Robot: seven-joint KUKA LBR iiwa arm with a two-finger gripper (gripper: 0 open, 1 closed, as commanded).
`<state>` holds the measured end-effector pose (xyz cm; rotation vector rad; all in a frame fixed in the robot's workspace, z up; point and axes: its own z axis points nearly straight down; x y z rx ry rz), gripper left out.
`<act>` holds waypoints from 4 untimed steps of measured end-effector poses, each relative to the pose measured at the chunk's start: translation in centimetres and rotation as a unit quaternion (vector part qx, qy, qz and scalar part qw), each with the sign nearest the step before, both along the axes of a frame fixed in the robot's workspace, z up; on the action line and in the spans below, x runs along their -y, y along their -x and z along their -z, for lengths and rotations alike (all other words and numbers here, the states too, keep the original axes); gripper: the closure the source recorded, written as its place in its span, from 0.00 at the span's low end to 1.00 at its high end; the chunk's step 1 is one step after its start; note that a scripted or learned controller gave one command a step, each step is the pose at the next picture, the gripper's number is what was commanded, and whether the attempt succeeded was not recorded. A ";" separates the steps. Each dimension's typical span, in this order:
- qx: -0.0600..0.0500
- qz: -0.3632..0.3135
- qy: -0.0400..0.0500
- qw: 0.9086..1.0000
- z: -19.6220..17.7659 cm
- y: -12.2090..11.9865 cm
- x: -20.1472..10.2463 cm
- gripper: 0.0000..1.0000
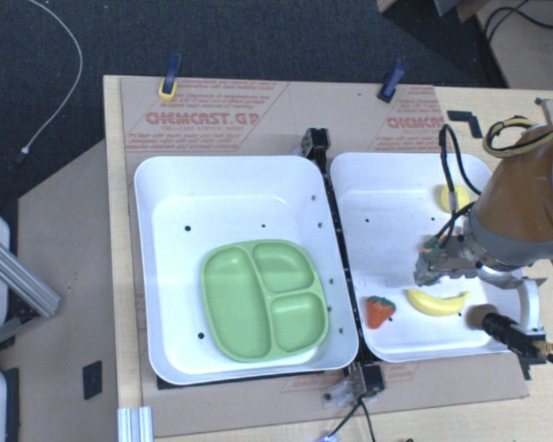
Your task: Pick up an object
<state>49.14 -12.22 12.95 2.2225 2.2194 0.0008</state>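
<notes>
Your claw (440,267) hung low in the right bin (387,191), just above the banana (435,301); whether it was spread or pressed together, you couldn't tell. The banana lay beside it toward the bin's near wall, long axis left-right. The strawberry (380,310) sat further left.

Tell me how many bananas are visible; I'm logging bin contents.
2: one banana lies near the right bin's front, another peeks out behind the arm. More may be hidden.
</notes>
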 end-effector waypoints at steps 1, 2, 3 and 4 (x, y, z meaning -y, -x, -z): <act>0.002 -0.001 0.001 1.000 -4.2 -0.1 -0.1 1.00; 0.003 -0.001 0.001 1.000 -8.5 -0.5 -0.1 1.00; 0.002 -0.001 0.001 1.000 -11.4 -0.6 -0.1 1.00; 0.001 -0.004 0.000 1.000 -12.1 -1.2 -5.2 1.00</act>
